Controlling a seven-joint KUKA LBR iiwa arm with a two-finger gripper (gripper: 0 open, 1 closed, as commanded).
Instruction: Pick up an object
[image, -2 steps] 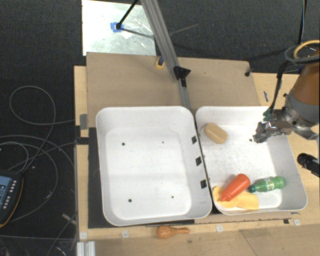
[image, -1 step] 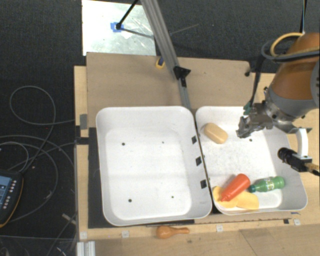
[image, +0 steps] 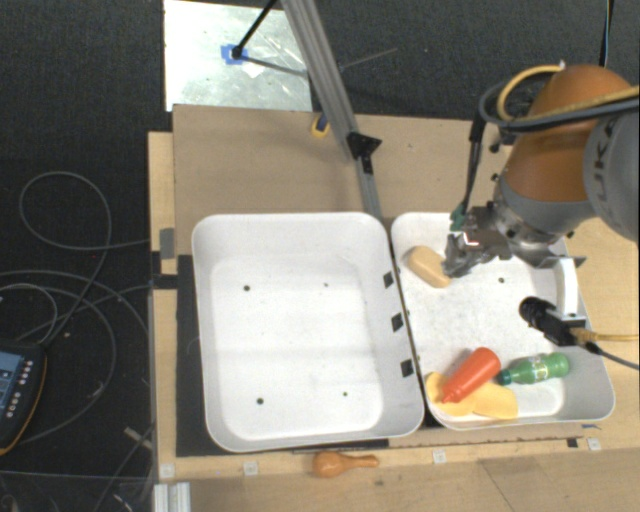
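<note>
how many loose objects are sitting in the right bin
4. A tan block at the far left by the gripper, and along the near edge an orange bottle, a yellow piece and a green bottle. The arm may hide more.

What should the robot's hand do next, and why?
Probably slide a little left and lower over the tan block: the gripper sits just beside its right end in the right bin, and nothing shows between its fingers.
</note>
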